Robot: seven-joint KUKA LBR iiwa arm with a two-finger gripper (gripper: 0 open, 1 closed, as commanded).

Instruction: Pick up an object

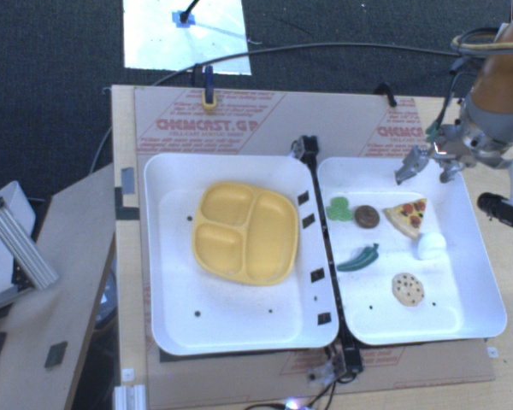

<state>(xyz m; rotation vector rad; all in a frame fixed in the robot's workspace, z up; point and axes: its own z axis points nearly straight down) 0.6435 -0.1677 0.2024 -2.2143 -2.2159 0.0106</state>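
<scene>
Camera view: gripper (429, 167) fingers spread apart, gripping nothing, with the pizza slice (407, 216) just below them.

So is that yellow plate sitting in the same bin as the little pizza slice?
No, the yellow plate lies in the left bin; the pizza slice is in the right bin.

The arm (498, 75) is cut off by the picture's right edge, so only its wrist end shows. A black part (504, 208) beside the right bin's (474, 254) right rim is also cropped there and cannot be identified.
</scene>
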